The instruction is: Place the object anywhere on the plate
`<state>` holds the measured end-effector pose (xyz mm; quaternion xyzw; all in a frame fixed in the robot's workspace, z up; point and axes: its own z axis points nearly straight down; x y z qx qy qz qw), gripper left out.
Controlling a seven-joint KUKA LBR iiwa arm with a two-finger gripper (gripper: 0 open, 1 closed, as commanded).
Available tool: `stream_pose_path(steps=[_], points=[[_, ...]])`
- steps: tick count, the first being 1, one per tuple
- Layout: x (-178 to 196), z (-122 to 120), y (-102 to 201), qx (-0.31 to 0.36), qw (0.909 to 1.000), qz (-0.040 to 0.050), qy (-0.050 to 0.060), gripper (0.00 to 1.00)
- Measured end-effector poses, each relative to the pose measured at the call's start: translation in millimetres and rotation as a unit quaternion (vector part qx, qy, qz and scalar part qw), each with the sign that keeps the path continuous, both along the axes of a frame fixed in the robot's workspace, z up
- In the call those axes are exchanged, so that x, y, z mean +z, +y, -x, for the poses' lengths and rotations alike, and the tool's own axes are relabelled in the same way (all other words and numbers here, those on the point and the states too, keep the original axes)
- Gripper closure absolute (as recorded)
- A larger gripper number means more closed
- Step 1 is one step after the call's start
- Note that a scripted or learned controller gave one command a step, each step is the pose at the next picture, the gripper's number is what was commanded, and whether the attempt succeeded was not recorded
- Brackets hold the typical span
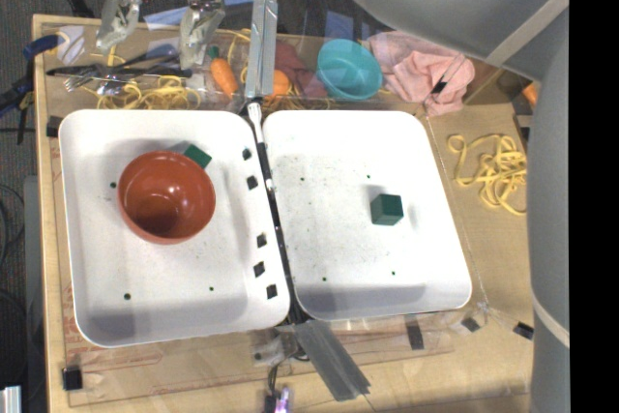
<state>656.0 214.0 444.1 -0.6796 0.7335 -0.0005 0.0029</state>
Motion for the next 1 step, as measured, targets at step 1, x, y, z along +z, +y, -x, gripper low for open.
stream_pose_path(steps=[1], points=[[0.0, 0.0, 0.0, 0.000, 1.0000, 0.0000, 0.000, 0.00]])
